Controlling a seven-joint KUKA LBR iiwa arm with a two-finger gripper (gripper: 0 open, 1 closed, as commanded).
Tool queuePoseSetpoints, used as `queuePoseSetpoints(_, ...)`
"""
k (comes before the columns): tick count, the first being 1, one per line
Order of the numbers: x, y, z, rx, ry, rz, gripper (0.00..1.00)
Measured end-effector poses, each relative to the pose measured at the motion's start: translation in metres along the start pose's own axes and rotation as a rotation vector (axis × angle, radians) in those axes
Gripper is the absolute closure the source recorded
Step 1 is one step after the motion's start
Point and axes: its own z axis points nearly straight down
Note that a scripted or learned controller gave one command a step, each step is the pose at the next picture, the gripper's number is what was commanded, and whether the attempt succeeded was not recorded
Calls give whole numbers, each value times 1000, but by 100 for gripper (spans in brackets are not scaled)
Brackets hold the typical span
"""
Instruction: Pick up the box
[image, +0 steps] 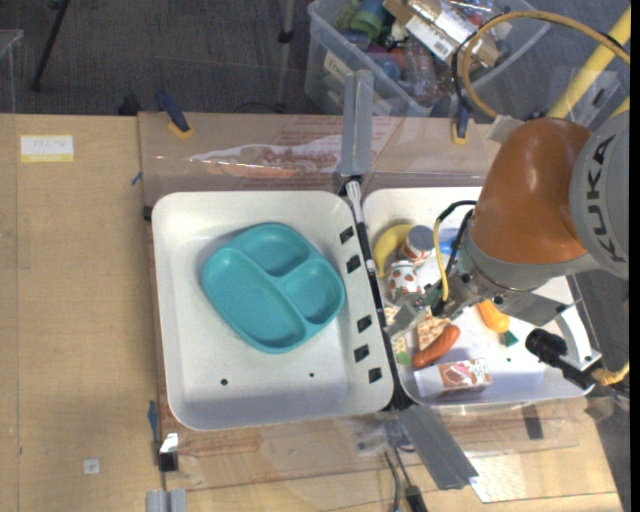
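Arm over the right bin (520, 383), claw (447, 300) low among clutter, its state not discernible, box (464, 374) flat near that bin's front wall, seemingly untouched, teal plate (272, 285) in left bin (200, 395)

Arm (540, 200) bent downward, end effector (445, 300) low

**Arm over right bin**

Left bin (190, 385): teal divided plate (272, 285) near its middle, tilted. Right bin (520, 385): arm (530, 200) covers the far half; gripper (447, 300) low among clutter, fingers unclear. Banana (390, 243) by the divider, far side. Red-patterned cup (408, 279) just beside it. Carrot (437, 344) mid-bin. Box (465, 374), white with red print, near the front edge.
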Motion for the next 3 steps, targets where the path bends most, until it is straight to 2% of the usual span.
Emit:
queuePoseSetpoints(1,-79,10,36,0,-1,6,0)
queuePoseSetpoints(2,-110,-77,67,3,1,-15,0)
queuePoseSetpoints(3,-156,-88,108,-23,-20,-59,0)
